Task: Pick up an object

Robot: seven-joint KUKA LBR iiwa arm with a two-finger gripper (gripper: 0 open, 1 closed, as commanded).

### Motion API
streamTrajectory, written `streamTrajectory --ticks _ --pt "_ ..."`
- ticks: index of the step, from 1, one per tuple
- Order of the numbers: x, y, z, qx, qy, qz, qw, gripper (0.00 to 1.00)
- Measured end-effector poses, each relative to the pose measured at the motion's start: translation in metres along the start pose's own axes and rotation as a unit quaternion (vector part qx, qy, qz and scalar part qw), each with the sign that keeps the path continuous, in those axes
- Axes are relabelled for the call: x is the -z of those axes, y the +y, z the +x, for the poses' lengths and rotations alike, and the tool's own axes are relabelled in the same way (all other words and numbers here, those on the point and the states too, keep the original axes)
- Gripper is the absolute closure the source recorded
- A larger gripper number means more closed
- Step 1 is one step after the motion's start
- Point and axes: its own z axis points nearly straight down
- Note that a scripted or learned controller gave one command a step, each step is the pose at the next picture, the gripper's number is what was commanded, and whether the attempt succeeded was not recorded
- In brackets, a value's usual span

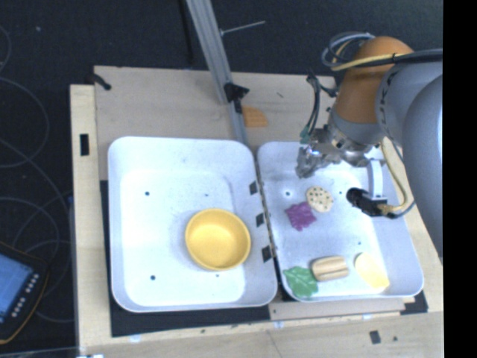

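While the arm reaches in from the right of the camera view, the gripper [307, 162] hangs over the upper-left part of the right bin [395, 274]; whether it is spread or closed cannot be told at this size, and nothing is seen held.

Nearest candidate: the spotted cookie [319, 198], lying just below the gripper and beside the purple piece [299, 215]. It is judged light, stiff and flat, probably a toy; take hold across its rim, since a top grasp may slip. The purple piece looks soft and irregular.

Count, right bin: one cookie, one purple piece, one green piece [300, 280], one tan roll [329, 268], one yellow piece [370, 269]. Left bin [149, 162]: one yellow bowl [217, 238].
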Motion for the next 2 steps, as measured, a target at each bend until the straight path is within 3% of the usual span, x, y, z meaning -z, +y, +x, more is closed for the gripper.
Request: streamTrajectory --ticks 2 --pt "0.119 0.018 -0.001 0.005 -0.001 -0.001 1.0000 1.00"
